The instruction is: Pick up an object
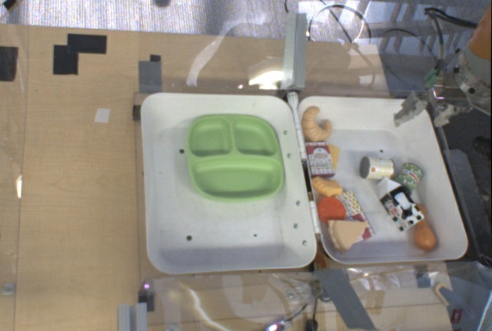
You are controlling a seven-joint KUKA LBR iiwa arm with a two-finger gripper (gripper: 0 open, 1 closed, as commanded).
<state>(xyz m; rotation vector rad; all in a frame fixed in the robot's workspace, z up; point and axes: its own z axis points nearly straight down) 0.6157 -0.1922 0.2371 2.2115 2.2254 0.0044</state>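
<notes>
Camera view gives us the toy food (361, 195) scattered in the right bin (453, 245), below and left of our end effector (421, 107) at the bin's upper right rim, spread apart and grasping nothing.

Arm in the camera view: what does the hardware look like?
The arm looks grey and metallic, with a bit of the orange band at the frame's right edge. The hand is light grey with thin angular fingers. Dark cables run behind the arm. No markings legible.
</notes>
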